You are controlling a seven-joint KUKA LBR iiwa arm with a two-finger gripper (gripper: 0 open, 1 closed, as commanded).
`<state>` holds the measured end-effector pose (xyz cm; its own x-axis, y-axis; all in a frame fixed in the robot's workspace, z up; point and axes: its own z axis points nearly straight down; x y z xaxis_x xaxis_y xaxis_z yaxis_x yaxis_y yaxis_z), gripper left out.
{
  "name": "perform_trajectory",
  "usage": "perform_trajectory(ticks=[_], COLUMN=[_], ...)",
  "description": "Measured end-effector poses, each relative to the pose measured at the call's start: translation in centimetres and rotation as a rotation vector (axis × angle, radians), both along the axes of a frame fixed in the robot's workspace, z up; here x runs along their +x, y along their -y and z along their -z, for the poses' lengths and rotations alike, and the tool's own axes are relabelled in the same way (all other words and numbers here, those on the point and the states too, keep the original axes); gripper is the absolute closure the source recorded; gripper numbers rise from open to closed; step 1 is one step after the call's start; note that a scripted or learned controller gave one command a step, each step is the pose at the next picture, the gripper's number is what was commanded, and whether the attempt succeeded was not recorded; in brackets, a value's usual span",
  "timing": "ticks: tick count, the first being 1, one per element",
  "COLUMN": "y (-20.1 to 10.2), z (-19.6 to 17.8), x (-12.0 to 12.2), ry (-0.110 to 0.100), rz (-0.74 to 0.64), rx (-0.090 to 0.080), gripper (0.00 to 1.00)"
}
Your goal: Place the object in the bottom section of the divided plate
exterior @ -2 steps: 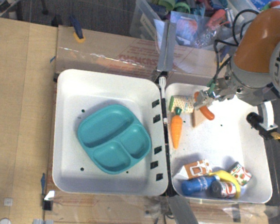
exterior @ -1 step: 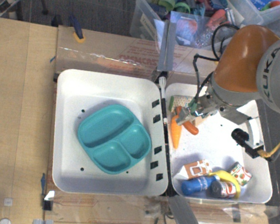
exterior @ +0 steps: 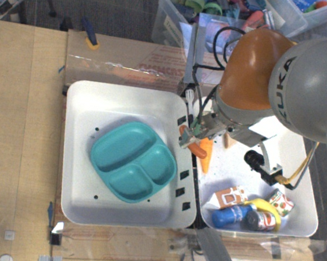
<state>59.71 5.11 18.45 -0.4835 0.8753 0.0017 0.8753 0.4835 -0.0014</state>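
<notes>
Orange carrot-shaped object (exterior: 202, 151), pointed end down, is seen hanging at the inner edge of the right bin (exterior: 308, 203), just beside the wall that is shared with the left bin (exterior: 76, 144). Its upper end is met by the gripper (exterior: 193, 130), and something orange is glimpsed at the fingertips, so a hold on the piece is judged likely; the fingers themselves are too small and too crowded by cables for their spread to be made out, and a firm grasp cannot be confirmed.

The teal divided plate (exterior: 133, 160) is found to the left of the object and somewhat lower in the view, lying flat in the left bin. Three compartments are counted: a long one along the upper left, and two smaller ones toward the lower right. The section nearest the bottom of the view (exterior: 126, 182) is taken to be the goal. The coming move is therefore judged to be a carry leftward over the dividing wall and slightly toward the near side.

The long axis of the object is seen running roughly top to bottom, tilted a little.

The arm (exterior: 293, 79) is reached in from the right, its orange band (exterior: 252, 64) bulking above the wrist, with the wrist bent down over the bins' shared wall. A blue can (exterior: 231, 216) and a yellow banana (exterior: 266, 210) are left in the right bin, well apart from the path.
</notes>
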Motion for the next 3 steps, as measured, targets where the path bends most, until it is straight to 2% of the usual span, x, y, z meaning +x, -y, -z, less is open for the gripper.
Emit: perform_trajectory(ticks=[1, 2, 3], y=[-7.2, -12.1, -12.1], z=[-0.1, 2.5, 2.4], x=[0.8, 2.6, 2.6], ry=[0.005, 0.005, 0.005], rz=[-0.021, -0.066, -0.066], rx=[0.000, 0.000, 0.000], gripper=[1.00, 1.00, 0.00])
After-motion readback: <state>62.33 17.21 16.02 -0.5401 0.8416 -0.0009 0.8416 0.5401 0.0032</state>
